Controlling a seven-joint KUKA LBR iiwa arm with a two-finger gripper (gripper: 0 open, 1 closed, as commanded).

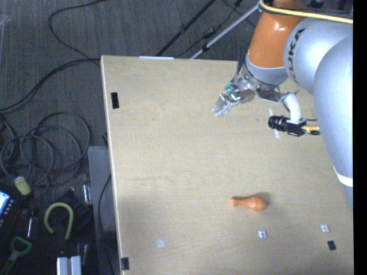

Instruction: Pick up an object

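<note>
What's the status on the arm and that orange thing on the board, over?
Pincer up over the far part of the tan wooden board, holding nothing. Small orange pear-shaped object lying near the front, well apart. Nothing lying between them.

I see a pale wooden bench top (172, 153) filling most of the view, bare across its middle. An orange, pear-shaped object (250, 202) lies on its side toward the near right. A small black marker (115, 100) sits by the far left edge, and small markers (262, 234) dot the near right corner.
</note>
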